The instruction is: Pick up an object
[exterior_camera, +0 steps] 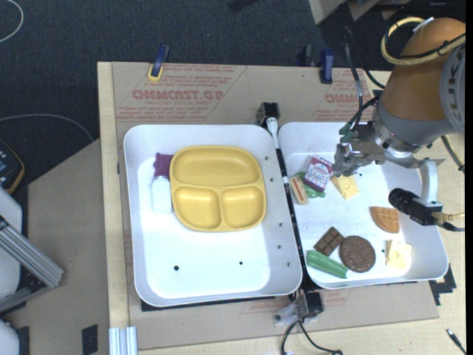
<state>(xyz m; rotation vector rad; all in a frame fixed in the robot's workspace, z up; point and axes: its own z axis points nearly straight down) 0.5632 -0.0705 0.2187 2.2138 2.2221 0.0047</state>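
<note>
At the near edge of the right bin, a green piece, a round brown cookie, a chocolate bar piece and a pale yellow block are seen close together; what each is exactly cannot be made out. An orange wafer-like piece lies beside a black cylinder attached to the arm. In the left bin, a yellow divided tray partly hides a white bottle with a purple cap along its left side. Farther back in the right bin, a small hot-dog toy, a red-and-white packet and a yellow cheese wedge are grouped. The tool is held low just above them, between packet and wedge; its fingers are too dark and small for their spread to be told. The arm is bent in from the right, its upper part cut off by the frame. The counter carries printed red lettering.
</note>
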